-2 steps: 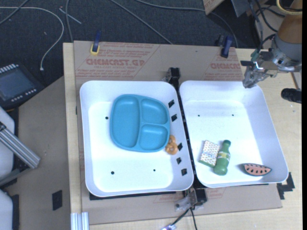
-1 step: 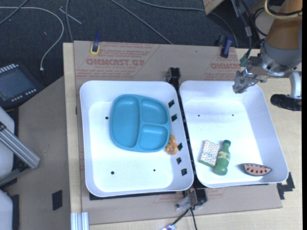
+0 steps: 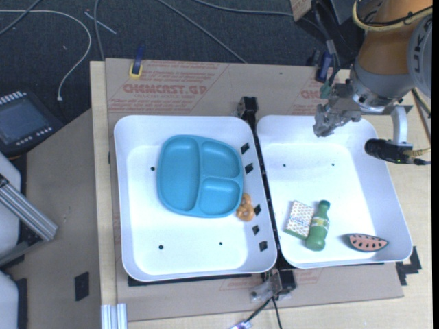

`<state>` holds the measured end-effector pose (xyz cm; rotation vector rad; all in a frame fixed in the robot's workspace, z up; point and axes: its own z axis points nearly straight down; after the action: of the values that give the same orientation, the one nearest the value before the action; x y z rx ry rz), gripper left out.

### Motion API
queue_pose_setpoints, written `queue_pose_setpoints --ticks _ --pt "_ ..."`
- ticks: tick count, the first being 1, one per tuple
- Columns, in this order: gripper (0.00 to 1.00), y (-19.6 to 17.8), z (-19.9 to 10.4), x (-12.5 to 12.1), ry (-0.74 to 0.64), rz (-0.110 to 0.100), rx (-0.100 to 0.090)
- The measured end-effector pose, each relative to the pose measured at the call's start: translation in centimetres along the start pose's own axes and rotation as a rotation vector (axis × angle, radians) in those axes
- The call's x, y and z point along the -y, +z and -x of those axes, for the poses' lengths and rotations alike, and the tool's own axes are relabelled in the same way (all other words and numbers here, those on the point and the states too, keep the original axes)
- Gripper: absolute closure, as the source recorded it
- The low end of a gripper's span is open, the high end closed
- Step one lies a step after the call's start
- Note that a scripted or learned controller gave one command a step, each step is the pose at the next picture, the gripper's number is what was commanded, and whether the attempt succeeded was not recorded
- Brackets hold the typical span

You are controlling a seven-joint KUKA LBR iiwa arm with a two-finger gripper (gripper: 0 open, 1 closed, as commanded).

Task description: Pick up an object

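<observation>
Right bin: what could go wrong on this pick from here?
1. The green bottle lies touching the small patterned box; closing on one may drag or pinch the other.
2. The watermelon slice looks flat and sits near the right bin wall, so fingers could slip off.
3. The gripper hovers at the far rim, away from all three.

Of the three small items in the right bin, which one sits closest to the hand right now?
The small patterned packet. It lies leftmost, slightly higher up the bin toward the hand than the green bottle beside it; the watermelon slice is farthest.
</observation>
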<state>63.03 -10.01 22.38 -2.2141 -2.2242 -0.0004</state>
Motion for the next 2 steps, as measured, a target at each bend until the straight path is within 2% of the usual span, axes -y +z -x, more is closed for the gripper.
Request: queue_pose_setpoints --ticks 1,2 --pt "1.0 -1.1 -5.1 2.2 -0.001 0.0 -0.001" --pt "1.0 -0.1 -10.6 4.6 -0.002 -0.003 -0.001"
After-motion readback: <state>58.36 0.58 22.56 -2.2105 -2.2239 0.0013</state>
